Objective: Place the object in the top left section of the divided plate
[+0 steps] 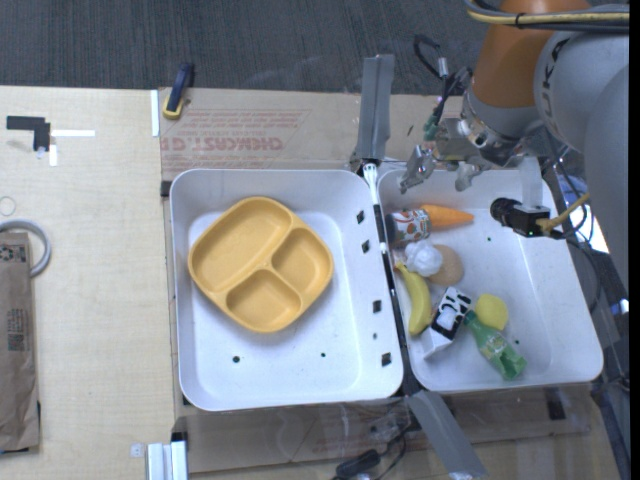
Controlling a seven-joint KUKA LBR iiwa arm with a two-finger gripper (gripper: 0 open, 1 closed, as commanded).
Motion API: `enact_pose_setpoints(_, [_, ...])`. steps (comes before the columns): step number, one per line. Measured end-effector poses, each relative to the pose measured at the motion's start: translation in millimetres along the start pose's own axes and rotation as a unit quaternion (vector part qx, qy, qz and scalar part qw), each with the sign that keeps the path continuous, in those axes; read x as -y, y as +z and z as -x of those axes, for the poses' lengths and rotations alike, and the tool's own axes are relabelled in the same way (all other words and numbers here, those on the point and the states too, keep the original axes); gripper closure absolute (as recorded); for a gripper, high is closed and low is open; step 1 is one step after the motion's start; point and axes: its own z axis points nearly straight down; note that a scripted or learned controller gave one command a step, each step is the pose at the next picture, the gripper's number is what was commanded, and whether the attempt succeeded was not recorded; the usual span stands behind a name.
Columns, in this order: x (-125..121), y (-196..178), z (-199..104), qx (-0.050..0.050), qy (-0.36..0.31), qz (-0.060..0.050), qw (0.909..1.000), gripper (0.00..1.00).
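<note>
Closest to you in the right bin (560, 368) lie one green bottle (497, 352), one lemon (491, 311), one black-and-white box (451, 314) and one banana (417, 301). A little farther back sit one white ball (424, 259), one brown round thing (449, 265), one small carton (409, 225) and one carrot (447, 216).

The left bin (200, 368) holds one yellow plate (222, 286) with three parts. You want the big part at the top left (243, 236).

Farthest back, the fingers (413, 174) hang over the far edge of the right bin. They are apart and there is nothing between them. The carrot and the carton are the nearest things below them, so one of those is likely your pick.

To do this well, come straight down over just one thing, with a finger on each side of it. The toys are packed close together, so try not to bump the others. Close gently, then lift it high over the wall between the two bins.
</note>
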Motion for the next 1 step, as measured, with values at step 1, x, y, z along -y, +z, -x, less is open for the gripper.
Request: enact_pose_setpoints(1, [0.0, 0.0, 0.0, 0.0, 0.0, 0.0, 1.0, 0.0])
